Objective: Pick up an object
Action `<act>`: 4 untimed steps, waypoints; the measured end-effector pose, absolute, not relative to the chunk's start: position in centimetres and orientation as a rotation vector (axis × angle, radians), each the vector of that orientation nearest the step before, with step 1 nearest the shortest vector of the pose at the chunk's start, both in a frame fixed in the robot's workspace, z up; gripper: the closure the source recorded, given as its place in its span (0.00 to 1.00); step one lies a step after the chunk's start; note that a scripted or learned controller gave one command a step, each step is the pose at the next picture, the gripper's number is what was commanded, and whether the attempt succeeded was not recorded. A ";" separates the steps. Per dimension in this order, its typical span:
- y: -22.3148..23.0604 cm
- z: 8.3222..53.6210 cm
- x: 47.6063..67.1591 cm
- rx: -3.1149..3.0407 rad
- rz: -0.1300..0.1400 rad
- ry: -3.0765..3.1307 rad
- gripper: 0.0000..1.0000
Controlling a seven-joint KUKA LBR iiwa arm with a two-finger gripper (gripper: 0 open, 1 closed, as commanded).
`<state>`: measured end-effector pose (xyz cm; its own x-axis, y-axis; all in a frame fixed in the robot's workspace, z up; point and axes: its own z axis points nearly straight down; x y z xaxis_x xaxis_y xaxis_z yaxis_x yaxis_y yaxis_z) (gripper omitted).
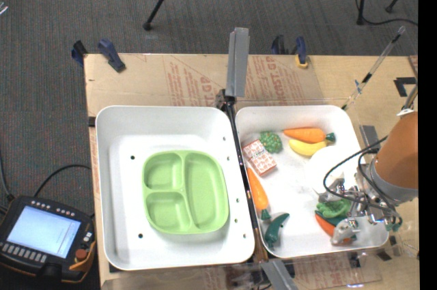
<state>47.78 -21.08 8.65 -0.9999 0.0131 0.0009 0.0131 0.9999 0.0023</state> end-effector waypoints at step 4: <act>-16.2 8.7 53.0 0.243 -0.005 -3.134 0.00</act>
